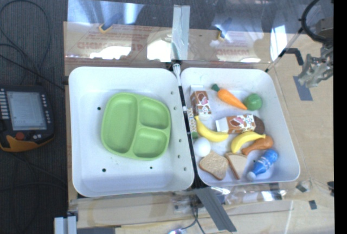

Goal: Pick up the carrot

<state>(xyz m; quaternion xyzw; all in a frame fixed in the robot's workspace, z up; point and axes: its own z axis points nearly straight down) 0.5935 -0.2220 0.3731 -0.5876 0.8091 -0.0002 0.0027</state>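
Carrot (231, 99): upper right bin (282, 119), beside green ball (252, 101); likely light, rigid, smooth plastic toy, best gripped across its thick middle; pincer (316, 71) at far right, state cannot be told.

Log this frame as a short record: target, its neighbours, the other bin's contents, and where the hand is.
target: carrot, lying near the far wall of the right bin, untouched
nearest neighbours: green ball at its right end, small carton to its left
other items in right bin: two bananas, egg, bread slices, blue bottle
left bin: green divided plate
hand: outside the bins, off the right bin's far right corner, well away from the carrot
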